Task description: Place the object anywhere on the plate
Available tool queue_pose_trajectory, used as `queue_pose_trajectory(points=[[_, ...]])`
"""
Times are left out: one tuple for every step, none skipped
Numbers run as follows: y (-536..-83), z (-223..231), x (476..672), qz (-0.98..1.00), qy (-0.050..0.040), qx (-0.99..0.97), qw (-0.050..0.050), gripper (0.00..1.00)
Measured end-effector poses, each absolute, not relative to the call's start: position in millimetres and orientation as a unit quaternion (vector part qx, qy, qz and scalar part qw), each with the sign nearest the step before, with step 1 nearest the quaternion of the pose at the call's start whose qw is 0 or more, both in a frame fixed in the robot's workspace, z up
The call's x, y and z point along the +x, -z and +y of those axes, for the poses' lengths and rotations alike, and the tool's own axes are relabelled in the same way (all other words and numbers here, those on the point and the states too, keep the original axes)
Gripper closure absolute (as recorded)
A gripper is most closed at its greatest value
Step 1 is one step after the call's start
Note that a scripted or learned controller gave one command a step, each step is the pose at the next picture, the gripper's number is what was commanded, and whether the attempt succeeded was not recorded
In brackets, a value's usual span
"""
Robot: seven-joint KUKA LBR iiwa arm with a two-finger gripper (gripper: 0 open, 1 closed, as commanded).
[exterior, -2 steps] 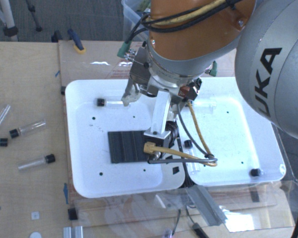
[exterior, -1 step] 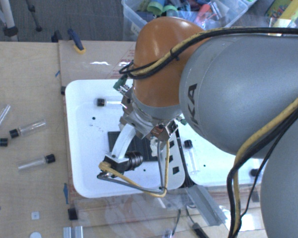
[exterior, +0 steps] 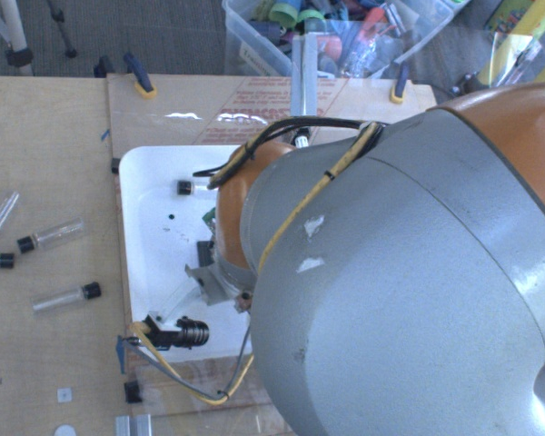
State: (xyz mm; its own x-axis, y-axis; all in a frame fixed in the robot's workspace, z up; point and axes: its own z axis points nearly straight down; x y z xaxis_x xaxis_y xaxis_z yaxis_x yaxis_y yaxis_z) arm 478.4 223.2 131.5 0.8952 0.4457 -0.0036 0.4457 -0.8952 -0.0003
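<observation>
the grey arm (exterior: 409,289) is the nearest thing to the camera, and you will see that it covers most of the right half of the view, with the orange band (exterior: 513,107) at the top right and a second orange part lower down, over the bin. a yellow cable and a black cable run along its body.

below it you find the white bin (exterior: 145,198), and the end effector (exterior: 209,275) reaches down into the middle of this bin. i cannot tell if it is open or closed, because the wrist hides most of it, and i cannot say that it holds anything.

about the task: you cannot see a plate clearly here. a small green edge (exterior: 209,216) shows just beside the wrist, and it may belong to the plate or to the object, but this is only my guess. in the bin there is also a small black piece (exterior: 183,187) near the upper left. so i judge that the placing is not confirmed; it could be in the middle of a try.

on the tabletop (exterior: 45,134) to the left lie some clear tubes with black caps (exterior: 65,295), well apart from the bin. a clear box of colourful toys (exterior: 345,16) stands behind.
</observation>
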Motion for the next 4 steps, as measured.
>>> queue_pose_trajectory(points=[[-89, 225, 531.2, 0.476, 0.0017, 0.88, -0.002, 0.0], [-96, 230, 528.1, 0.479, 0.0039, 0.878, -0.006, 1.0], [-92, 225, 484.7, 0.663, -0.0087, 0.749, 0.003, 1.0], [-277, 209, 478.8, 0.616, 0.0013, 0.788, 0.0, 1.0]])
